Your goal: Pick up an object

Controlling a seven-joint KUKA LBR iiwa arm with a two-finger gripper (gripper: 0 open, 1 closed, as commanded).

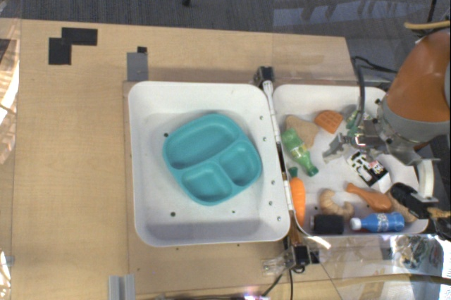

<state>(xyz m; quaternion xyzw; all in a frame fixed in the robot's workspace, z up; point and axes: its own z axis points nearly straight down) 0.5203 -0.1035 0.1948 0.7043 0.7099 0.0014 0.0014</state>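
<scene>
So the gripper (345, 142) hangs over the right bin (331, 91), just right of the green bottle (299, 153). Can't tell its state, honestly. Around that bottle: a beige wedge (301, 127) just above, an orange piece (328, 121) up and right, a carrot (298, 198) below. The teal plate (211, 158) sits well left, in the left bin (141, 172).

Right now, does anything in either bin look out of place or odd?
Nothing looks damaged or spilled. The right bin holds a loose jumble; the carrot lies against the divider side, the green bottle lies flat. The teal plate sits askew in the left bin.
</scene>
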